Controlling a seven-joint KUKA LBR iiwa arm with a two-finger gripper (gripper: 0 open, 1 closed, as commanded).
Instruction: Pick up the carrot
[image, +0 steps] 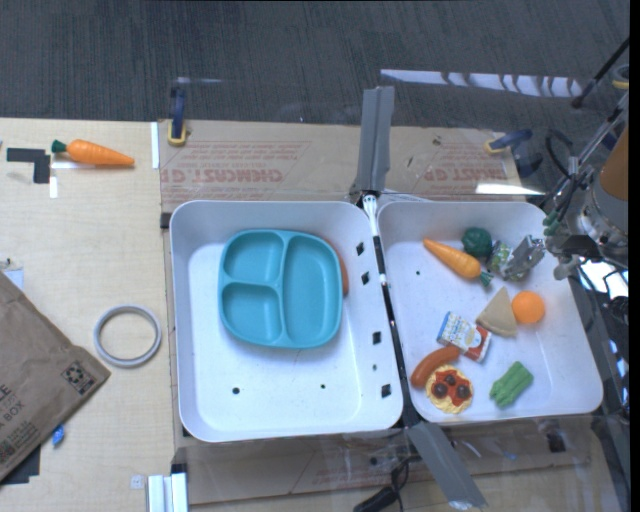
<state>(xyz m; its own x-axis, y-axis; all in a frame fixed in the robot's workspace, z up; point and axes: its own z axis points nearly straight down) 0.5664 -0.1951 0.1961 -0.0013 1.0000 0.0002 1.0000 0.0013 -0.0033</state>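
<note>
We count two carrots: one (451, 257) lies in the right bin (590, 375), pointing toward its upper-left, just beside a green vegetable (477, 241); a second carrot (93, 153) rests on the surface (80, 260) far left. The end effector (520, 258) hovers near the first carrot, apart from it, its state something we cannot tell. The left bin (190, 330) holds one blue divided plate (280, 288).

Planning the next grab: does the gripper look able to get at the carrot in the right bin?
Probably yes. The carrot lies uncovered in the right bin, the gripper is just beside its leafy end, and nothing lies on top of it.
</note>
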